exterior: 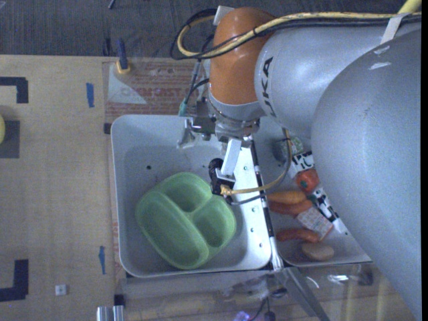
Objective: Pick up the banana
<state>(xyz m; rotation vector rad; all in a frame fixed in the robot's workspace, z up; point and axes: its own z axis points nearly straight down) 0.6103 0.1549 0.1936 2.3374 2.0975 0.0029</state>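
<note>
Arm (321,79) stretches leftward — wrist seemingly above the green tray (186,221).

Robot lab test bench
A KUKA arm (321,79) over white bins (127,179), blue tape marks (89,94) on the wooden benchtop (53,199).

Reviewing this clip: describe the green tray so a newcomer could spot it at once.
Start at the white bin on the left of the pair, below the arm's orange band. The green tray lies in that bin's lower half. It is the one pale green item, rounded and split into compartments, unlike the orange and red pieces in the neighbouring bin.
</note>
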